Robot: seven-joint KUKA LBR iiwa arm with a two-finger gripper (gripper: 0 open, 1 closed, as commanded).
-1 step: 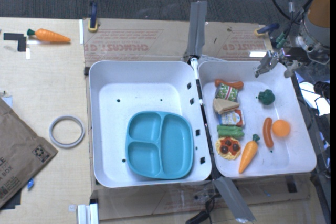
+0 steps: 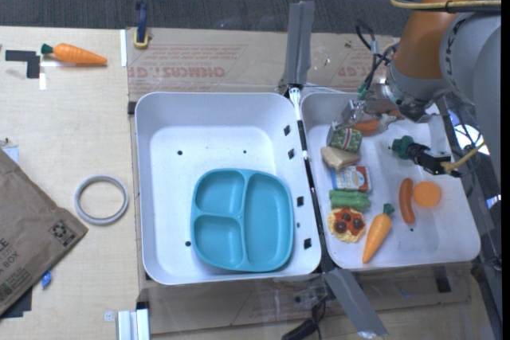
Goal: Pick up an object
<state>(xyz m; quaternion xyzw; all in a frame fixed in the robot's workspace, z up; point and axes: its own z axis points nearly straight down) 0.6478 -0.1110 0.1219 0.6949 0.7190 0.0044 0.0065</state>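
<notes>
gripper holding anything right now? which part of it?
Cannot tell. The gripper is low in the right bin, right over a green packet, but nothing visibly sits between its fingers.

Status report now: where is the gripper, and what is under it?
Gripper low at right bin's far end, over green-labelled packet. No grasp visible. Toy foods crowd close by.

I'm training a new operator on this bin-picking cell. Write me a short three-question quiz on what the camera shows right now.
1. True or false: the blue divided plate lies in the left bin.
2. Which lies nearest the gripper? A) pizza toy B) green packet C) roll of tape
3. Fill in: the carrot in the right bin lies beside the ____ toy.

Key: 1 true; 2 B; 3 pizza.
</notes>
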